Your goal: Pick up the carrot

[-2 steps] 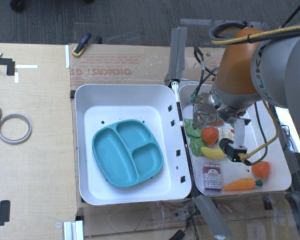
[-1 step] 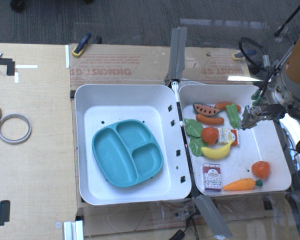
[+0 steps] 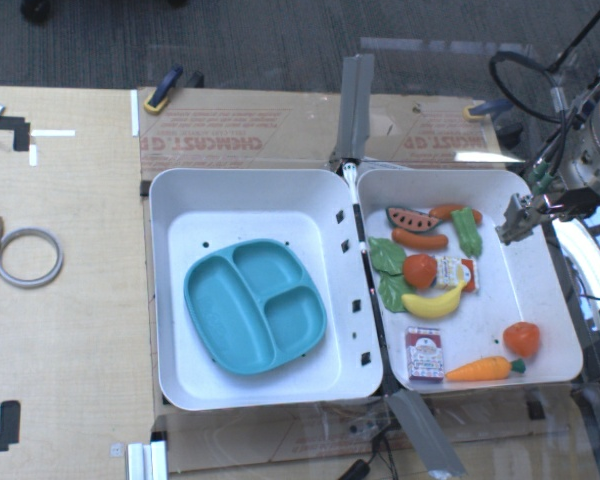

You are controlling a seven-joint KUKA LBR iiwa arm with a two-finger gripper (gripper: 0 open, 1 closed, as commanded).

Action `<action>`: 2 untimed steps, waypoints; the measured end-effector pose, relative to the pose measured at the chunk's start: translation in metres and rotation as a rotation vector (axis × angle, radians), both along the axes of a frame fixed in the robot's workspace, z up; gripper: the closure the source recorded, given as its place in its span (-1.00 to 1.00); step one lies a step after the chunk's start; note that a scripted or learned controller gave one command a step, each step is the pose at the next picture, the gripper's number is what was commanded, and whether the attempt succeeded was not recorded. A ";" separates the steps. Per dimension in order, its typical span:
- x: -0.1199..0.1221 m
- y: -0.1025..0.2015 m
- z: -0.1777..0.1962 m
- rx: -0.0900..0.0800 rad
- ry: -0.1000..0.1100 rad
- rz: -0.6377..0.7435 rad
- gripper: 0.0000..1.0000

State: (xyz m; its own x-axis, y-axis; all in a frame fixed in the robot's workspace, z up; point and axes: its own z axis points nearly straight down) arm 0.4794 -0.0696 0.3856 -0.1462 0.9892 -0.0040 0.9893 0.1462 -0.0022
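The carrot [image 3: 480,369], orange with a small green top, lies near the front edge of the right bin [image 3: 540,298], pointing left. My gripper [image 3: 512,224] hangs over the right bin's far right side, well behind the carrot and apart from it. Nothing shows between its dark fingers.
The right bin also holds a red tomato [image 3: 521,338] beside the carrot, a small red box [image 3: 425,354], a banana [image 3: 432,303], green leaves [image 3: 387,258], a watermelon slice [image 3: 408,218] and other toy foods. A teal divided plate [image 3: 254,305] sits in the left bin [image 3: 170,268]. A tape roll [image 3: 26,257] lies on the bench at left.
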 end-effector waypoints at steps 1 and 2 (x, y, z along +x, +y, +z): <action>0.006 -0.002 -0.094 0.002 0.002 -0.014 1.00; -0.001 0.067 -0.147 0.003 0.002 0.043 1.00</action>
State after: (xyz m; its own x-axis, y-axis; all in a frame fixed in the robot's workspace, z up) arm 0.4784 -0.0026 0.2389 -0.1887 0.9820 -0.0008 0.9820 0.1887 -0.0035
